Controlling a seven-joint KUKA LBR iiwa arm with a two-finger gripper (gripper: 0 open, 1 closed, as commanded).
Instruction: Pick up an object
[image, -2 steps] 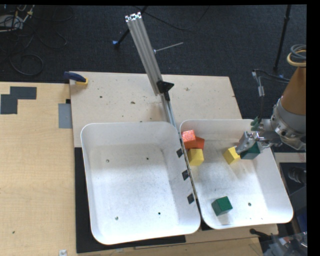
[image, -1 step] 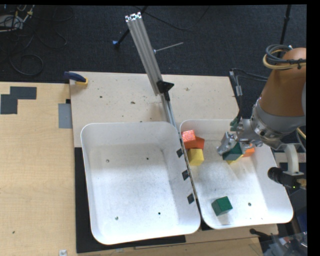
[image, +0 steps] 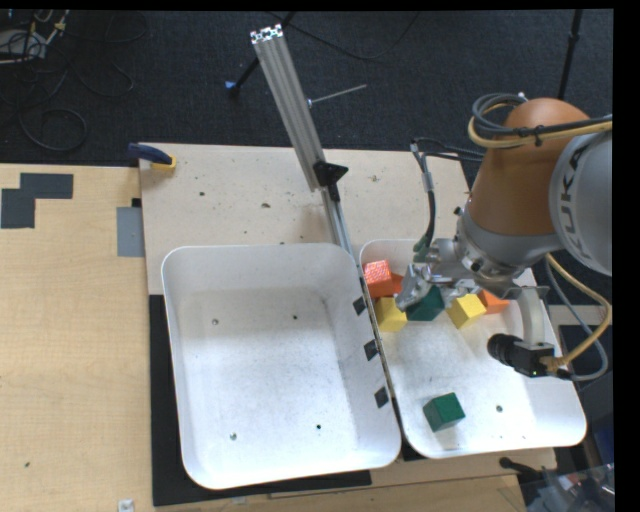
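On the bench (image: 250, 200), toward its far left corner, lay a small blue-and-yellow clamp (image: 152, 155). A slanted aluminium rail (image: 297, 110) rose from the bench's far side and ran down toward the seam between the two bins. The left bin (image: 200, 290) sat nearer the bench's left edge; three small black clips (image: 370, 349) were spaced along its right wall.

In the right bin (image: 560, 420) the blocks were crowded at the far end. An orange-red block (image: 378, 275) rested by the far left corner, just beside the shared wall. A yellow block (image: 391, 318) lay just in front of it, near the left wall. A dark green block (image: 426, 305) sat touching or nearly touching that yellow one, directly under the gripper (image: 418, 288). Another yellow block (image: 465, 309) lay to its right, with an orange block (image: 493, 299) partly hidden behind it under the wrist. A lone green cube (image: 443, 411) stood well apart, near the bin's front edge.

The gripper hung low over the cluster, close to the dark green block and the orange-red one. Whether it was spread or pinching anything could not be told, since the metal parts blurred against the blocks. The arm's orange band (image: 520, 170) loomed over the bin's far right corner.
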